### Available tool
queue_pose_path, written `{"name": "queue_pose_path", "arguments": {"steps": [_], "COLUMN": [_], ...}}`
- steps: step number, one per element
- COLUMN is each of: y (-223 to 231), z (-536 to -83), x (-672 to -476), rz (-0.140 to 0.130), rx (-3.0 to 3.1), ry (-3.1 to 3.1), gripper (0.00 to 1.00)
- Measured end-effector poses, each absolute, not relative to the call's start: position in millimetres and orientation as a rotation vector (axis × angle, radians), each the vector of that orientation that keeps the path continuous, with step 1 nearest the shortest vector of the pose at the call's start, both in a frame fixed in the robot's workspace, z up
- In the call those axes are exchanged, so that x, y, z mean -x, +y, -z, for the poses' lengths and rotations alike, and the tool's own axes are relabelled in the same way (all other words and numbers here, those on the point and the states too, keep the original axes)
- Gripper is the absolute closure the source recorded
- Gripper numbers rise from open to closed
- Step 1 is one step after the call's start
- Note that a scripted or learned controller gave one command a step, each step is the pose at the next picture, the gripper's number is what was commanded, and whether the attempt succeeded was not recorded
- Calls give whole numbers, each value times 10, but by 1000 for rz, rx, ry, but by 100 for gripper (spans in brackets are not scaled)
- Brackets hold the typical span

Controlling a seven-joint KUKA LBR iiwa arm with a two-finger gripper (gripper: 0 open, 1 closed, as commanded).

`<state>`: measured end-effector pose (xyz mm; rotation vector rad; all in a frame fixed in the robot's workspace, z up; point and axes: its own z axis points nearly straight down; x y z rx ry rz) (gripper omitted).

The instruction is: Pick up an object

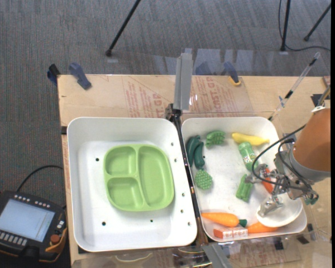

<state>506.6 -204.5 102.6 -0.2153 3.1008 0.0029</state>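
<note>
Jaws [272, 204] over the right bin's [229, 123] smooth plastic vegetables; grip unclear.

I see brown desk [123, 96] carrying two white bins side by side: left bin [81, 149], right bin [268, 126].

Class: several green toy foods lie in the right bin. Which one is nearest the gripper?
The green block-like piece, lying just left of the gripper; the other green items sit farther left or nearer the bin's far wall.
</note>
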Motion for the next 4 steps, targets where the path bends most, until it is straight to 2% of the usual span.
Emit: {"name": "queue_pose_path", "arguments": {"steps": [1, 2, 3, 4], "y": [-1785, -2088, -1899, -2090], "z": [-879, -1005, -877, -867], "x": [-6009, -6213, -6035, -6436], "rz": [-4, -1, -4, -5], "rx": [199, 59, 64, -16], "ry": [3132, 3137, 3139, 3150], "gripper": [0, 0, 0, 0]}}
